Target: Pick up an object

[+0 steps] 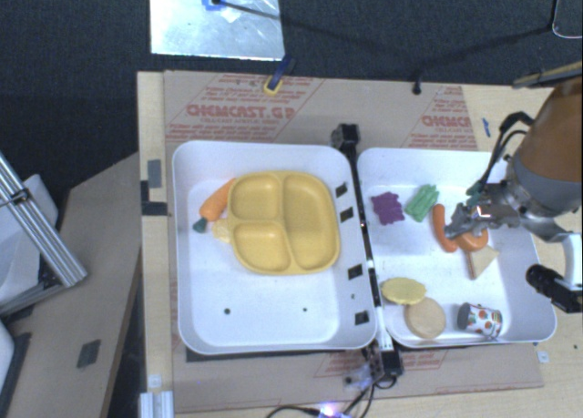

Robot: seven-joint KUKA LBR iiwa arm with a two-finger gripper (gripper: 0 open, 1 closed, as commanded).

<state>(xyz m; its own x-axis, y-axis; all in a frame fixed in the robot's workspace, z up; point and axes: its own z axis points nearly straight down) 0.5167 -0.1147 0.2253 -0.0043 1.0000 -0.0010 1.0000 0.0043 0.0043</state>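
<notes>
End effector (466,221) above one orange piece (444,229); two bins (187,252).

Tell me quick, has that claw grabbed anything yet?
Gripper: low over the orange toy in the right bin; whether it has hold of anything cannot be told.

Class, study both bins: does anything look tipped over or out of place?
Yes. The small patterned cup lies on its side near the right bin's front edge. In the left bin, the toy carrot sits beside the yellow plate, not in a compartment.
</notes>
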